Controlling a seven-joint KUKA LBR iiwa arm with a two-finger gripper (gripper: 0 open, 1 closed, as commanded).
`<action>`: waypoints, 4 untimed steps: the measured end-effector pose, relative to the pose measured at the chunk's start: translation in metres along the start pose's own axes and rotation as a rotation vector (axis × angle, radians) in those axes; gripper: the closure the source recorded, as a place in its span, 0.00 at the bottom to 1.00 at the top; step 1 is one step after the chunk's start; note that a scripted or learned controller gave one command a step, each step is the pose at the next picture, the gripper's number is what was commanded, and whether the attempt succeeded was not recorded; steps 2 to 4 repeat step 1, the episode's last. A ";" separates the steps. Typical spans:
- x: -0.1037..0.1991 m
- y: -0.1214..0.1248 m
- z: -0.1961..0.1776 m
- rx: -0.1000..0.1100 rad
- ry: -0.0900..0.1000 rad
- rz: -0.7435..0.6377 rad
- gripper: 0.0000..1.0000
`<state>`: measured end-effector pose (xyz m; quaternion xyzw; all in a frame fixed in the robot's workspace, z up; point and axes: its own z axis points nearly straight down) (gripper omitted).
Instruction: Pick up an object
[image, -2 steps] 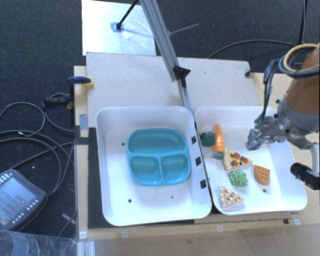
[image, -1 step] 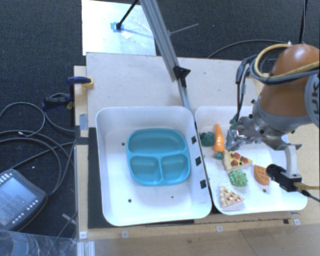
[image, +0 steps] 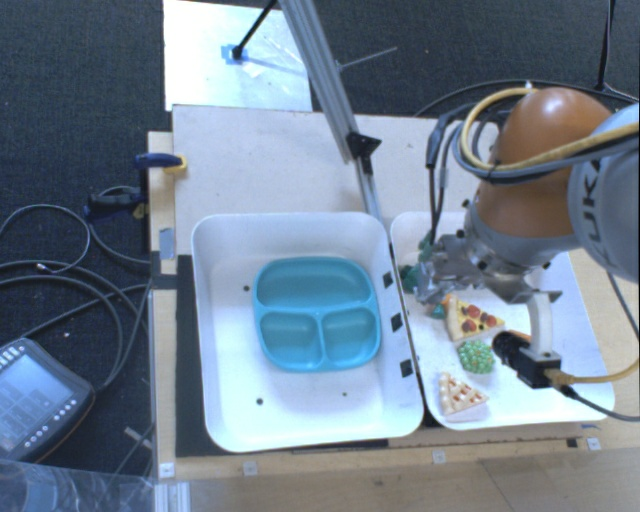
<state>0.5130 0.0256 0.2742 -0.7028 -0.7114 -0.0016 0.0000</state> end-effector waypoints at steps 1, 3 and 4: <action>0.060 -0.001 0.004 0.001 0.000 0.000 1.00; 0.060 -0.001 0.004 0.001 0.000 0.000 1.00; 0.060 -0.001 0.004 0.001 0.000 0.000 1.00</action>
